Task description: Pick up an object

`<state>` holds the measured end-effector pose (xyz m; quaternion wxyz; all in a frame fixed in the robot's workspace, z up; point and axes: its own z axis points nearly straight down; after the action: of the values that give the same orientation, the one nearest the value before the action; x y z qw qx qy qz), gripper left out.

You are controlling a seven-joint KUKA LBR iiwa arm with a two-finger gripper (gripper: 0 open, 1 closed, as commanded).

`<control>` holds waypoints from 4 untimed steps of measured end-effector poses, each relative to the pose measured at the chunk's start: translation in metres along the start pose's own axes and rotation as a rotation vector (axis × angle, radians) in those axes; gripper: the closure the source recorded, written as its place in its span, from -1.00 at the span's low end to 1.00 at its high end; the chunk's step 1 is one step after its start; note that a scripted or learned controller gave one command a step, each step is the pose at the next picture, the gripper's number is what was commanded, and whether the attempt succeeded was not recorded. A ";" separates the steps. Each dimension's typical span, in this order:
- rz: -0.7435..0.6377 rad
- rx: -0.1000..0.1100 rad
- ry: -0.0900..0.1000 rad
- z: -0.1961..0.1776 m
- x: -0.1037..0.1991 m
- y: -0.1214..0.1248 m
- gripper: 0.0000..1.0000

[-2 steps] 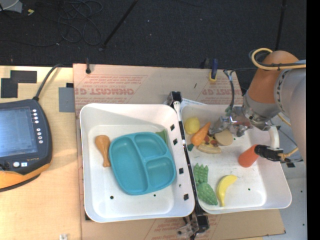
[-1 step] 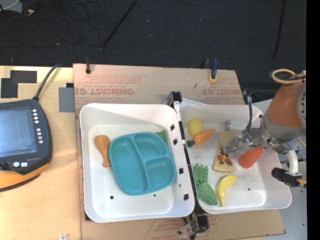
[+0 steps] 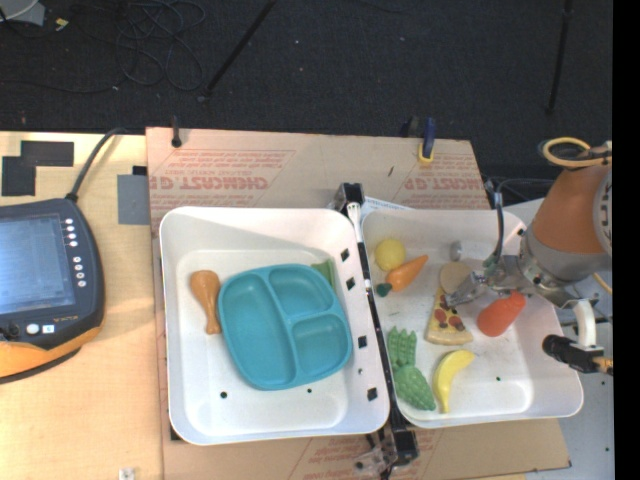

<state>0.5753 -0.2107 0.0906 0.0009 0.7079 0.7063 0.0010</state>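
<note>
While fingers (image 3: 470,286) hover, grip unclear | pizza slice (image 3: 448,323): tan wedge, red dots; flat in right bin (image 3: 545,393)

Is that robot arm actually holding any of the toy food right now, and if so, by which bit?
It cannot be told. The gripper sits low in the right bin, beside the pizza slice and the red piece, but no item shows clearly between its fingers.

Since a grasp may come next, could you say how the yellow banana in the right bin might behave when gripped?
The banana looks like smooth moulded plastic, so probably stiff, light and somewhat slippery. Its curve suggests it may pivot when pushed.
</note>
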 end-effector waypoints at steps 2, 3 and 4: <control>-0.002 0.003 0.000 0.003 -0.004 -0.027 -1.00; -0.003 0.008 0.002 0.003 -0.002 -0.076 -1.00; 0.004 0.005 0.001 -0.008 -0.005 -0.074 1.00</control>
<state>0.5008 -0.2155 0.0986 -0.0009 0.7094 0.7048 -0.0005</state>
